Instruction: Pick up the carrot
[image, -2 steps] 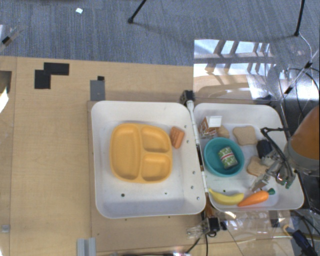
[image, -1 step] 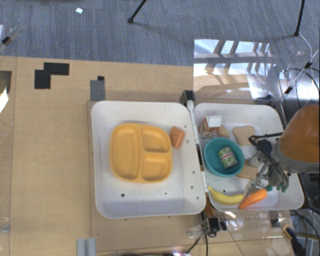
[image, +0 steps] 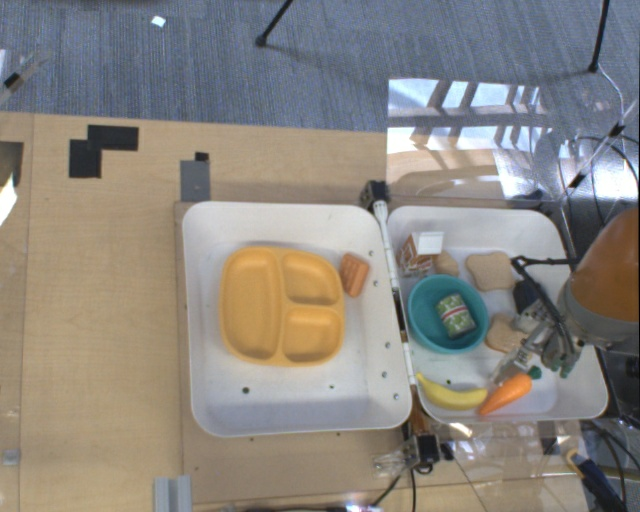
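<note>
A pale wooden bench (image: 100, 330) stands on grey ribbed carpet (image: 180, 60), with black tape patches (image: 100, 145) stuck near its far left corner and thin black stand legs (image: 275, 25) crossing the floor beyond. Two shallow white plastic bins sit side by side on the bench; the teal round bowl (image: 447, 313) in the right bin (image: 580, 400) serves as the landmark here.

Inside the bowl lies a small green can (image: 456, 314) with a pale label, its print too small to read. Just beyond the bowl, toward the far left, is a small brown-and-white carton (image: 420, 253) (any lettering on it is blurred). Beyond the bowl to the right rests a tan bread slice (image: 489, 269). Near of the bowl lies a yellow banana (image: 450, 392), and touching the banana's right end is the orange carrot (image: 506, 392), tilted, by the bin's near wall.

Well left of the bowl, in the left bin (image: 290, 415), sit a yellow divided plastic tray (image: 281, 304) and a small orange-brown block (image: 354, 274) just beside it.

The grey two-finger gripper (image: 532, 358) hangs right of the bowl, just above the carrot's green end; whether it is parted or closed cannot be told.
</note>
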